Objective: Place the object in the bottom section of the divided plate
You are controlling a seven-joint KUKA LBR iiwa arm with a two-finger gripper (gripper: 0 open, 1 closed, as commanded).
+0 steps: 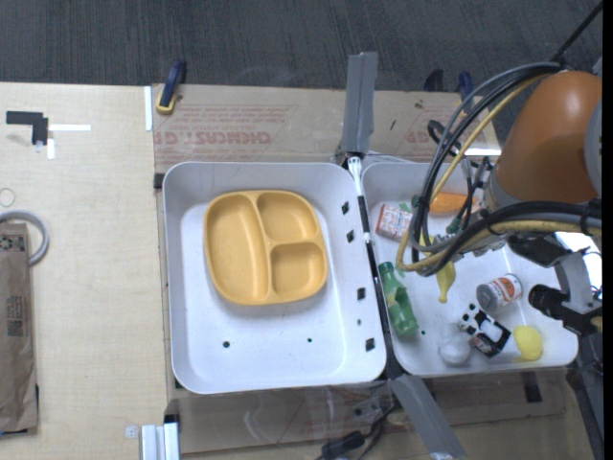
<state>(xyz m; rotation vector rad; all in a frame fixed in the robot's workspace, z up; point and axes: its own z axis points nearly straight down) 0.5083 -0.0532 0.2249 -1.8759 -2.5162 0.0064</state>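
1. Pale wooden desk (86, 257) carries two shallow white bins side by side.
2. Grey arm with orange band (551, 142) enters from the right and hangs over the right white bin (421, 357), black and yellow cables looping below the wrist.
3. Left white bin (192, 353) holds the yellow three-section divided plate (266, 247); all sections bare.
4. Tool (487, 332): black-and-white part low in the right bin; fingers' state cannot be told.
5. Right bin contents: green bottle (397, 301) along the left wall, red-and-white packet (392, 220), small can (500, 290), yellow lemon-like object (528, 342) just beside the tool, orange item (446, 202) near the top.
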